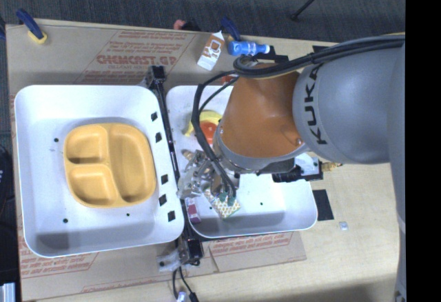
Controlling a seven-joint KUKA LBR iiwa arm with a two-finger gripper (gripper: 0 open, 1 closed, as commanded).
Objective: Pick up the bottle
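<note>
Looking down at a slant on two white bins set side by side on a sheet of printed cardboard (pixel 138 56). In the left bin (pixel 27 156), a yellow divided tray (pixel 110 163) with three compartments, lying flat near the middle. Over the right bin (pixel 275 214), reaching in from the right, the grey arm (pixel 344 107) with its orange band (pixel 265 114), covering most of that bin's far half. Below the band, the gripper (pixel 207 180), down low among a small heap of clutter near the bin's left wall; whether released, clenched or grasping, cannot tell, too tangled and blurred. Just beside it, toward the near edge, a flat patterned piece (pixel 227 205). At the near left corner of the same bin, close against the wall, what looks like the small bottle (pixel 192 211), apart from the gripper. Farther back, a yellow and red object (pixel 204 125), partly hidden under the arm. Beyond the bins, a blue clamp (pixel 247 48) and a small carton (pixel 211 51).
</note>
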